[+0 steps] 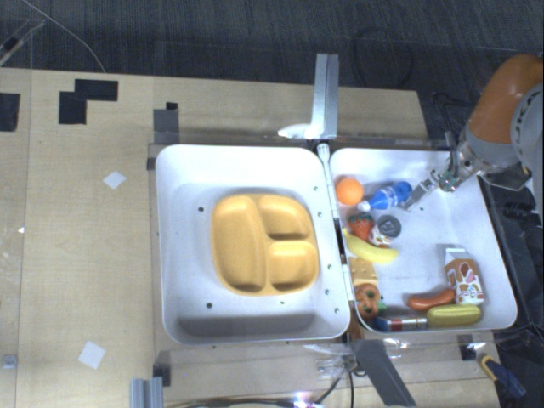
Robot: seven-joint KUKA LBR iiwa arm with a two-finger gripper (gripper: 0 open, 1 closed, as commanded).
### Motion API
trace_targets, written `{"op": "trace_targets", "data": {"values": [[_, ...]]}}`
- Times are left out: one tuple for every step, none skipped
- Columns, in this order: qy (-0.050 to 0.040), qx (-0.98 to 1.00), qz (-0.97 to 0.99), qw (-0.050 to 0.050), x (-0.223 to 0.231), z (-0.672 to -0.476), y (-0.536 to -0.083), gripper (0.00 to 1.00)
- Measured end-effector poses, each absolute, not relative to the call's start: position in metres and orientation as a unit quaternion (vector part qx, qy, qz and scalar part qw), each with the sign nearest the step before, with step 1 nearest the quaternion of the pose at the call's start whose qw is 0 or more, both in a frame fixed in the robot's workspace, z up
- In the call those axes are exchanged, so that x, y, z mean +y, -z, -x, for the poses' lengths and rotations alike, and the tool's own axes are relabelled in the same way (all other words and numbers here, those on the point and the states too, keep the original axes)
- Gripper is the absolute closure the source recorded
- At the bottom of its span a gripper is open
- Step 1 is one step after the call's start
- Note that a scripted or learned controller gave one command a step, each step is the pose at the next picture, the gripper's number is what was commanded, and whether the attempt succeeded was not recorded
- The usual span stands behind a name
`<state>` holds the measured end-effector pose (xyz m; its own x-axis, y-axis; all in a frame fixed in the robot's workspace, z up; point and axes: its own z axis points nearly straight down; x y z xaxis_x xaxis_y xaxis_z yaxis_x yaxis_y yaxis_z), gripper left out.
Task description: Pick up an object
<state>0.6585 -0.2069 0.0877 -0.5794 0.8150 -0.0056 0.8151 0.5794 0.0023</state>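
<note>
The right white bin (476,228) holds several small items. An orange ball (348,190) and a blue bottle (389,196) lie at its far left. Below them sit a strawberry (361,226), a grey round disc (388,225) and a yellow banana (371,250). Near the front edge lie a brown-and-white carton (462,279), a red sausage (431,298), a yellow oblong piece (453,314) and a marker (399,321). My gripper (418,195) hangs low over the bin's far part, just right of the blue bottle, pointing down-left. Nothing shows held in it.
The left bin (187,228) bears a yellow divided tray (263,242) at its middle. A metal post (326,92) stands behind the wall between the bins. The arm's orange band (501,100) is at the far right, above the right bin's corner.
</note>
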Motion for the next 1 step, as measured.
{"op": "trace_targets", "data": {"values": [[0.0083, 0.950, -0.311, -0.004, -0.1649, -0.6637, -0.0878, 0.00]]}}
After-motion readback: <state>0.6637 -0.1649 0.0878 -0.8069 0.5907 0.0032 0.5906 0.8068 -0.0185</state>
